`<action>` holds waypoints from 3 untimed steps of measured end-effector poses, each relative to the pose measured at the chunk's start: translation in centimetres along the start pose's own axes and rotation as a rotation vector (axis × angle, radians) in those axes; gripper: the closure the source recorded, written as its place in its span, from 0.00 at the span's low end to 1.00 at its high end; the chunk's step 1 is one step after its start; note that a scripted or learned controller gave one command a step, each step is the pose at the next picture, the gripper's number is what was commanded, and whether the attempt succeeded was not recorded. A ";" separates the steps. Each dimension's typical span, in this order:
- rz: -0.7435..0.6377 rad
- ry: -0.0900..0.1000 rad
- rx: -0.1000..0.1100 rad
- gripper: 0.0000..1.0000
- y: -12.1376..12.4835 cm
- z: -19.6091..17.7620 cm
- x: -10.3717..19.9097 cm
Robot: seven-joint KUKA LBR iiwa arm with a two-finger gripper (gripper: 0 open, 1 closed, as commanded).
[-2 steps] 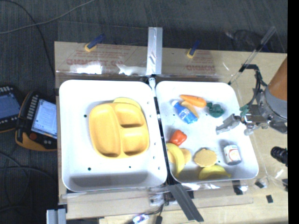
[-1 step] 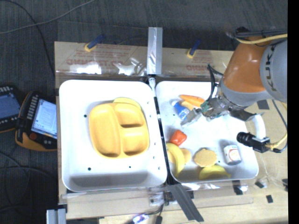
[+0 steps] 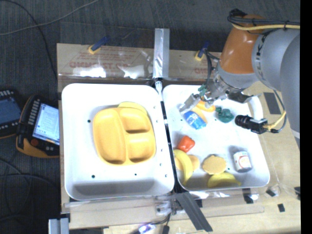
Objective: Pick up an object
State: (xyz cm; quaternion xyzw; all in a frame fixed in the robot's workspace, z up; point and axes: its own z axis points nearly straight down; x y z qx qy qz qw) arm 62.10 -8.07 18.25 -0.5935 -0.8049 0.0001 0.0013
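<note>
- Hand point(image 3: 195, 101) low in right bin point(image 3: 261, 155), far end, just above blue-and-yellow object point(image 3: 196, 119).
- Fingers spread apart, gripping nothing.
- Teal toy point(image 3: 224, 114) right of that object; orange pepper point(image 3: 185, 143) nearer, below.

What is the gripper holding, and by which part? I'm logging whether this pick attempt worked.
It cannot be told. The gripper is low in the right bin, just above the blue object, but nothing is visibly between its fingers.
</note>
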 end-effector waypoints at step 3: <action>0.090 -0.004 0.000 1.00 3.8 -1.3 0.3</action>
